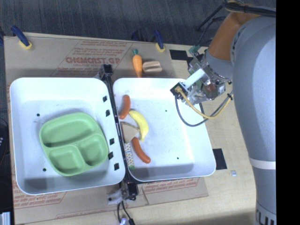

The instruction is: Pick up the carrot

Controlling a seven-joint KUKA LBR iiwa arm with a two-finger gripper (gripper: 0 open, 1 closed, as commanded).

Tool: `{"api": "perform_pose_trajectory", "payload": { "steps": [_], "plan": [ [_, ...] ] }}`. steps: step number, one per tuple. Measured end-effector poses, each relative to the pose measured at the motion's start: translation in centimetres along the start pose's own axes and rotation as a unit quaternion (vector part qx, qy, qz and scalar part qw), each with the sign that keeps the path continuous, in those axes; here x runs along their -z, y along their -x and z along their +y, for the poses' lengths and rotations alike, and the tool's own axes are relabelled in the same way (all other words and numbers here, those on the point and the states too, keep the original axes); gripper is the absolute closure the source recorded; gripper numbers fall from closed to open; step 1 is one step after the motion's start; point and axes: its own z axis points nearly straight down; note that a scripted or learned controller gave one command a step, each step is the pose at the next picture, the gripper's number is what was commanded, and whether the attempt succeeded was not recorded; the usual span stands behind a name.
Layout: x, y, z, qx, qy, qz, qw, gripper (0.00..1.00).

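The small orange green-topped carrot (136,64) lay on the cardboard-covered tabletop (84,55), just outside the shallow white right-hand bin (187,139) at its 11 o'clock corner, a tan bun-shaped piece (152,67) just beside it at 3 o'clock; the gripper (202,88) hung over that bin's 2 o'clock rim; spread or pressed together, I could not tell.

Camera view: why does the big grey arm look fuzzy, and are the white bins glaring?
In the camera view the grey arm looks soft, likely from sitting nearest the lens; the right bin floor is bright, nearly washed out; soft shadow lines the left bin walls; the carrot and banana look fairly crisp.
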Motion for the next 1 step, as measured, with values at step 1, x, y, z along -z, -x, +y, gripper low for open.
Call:
{"api": "perform_pose_trajectory", "payload": {
  "steps": [1],
  "plan": [
    [-12.09, 4.34, -8.77, 0.007, -0.003, -0.002, 1.0000, 1.00]
  ]
}}
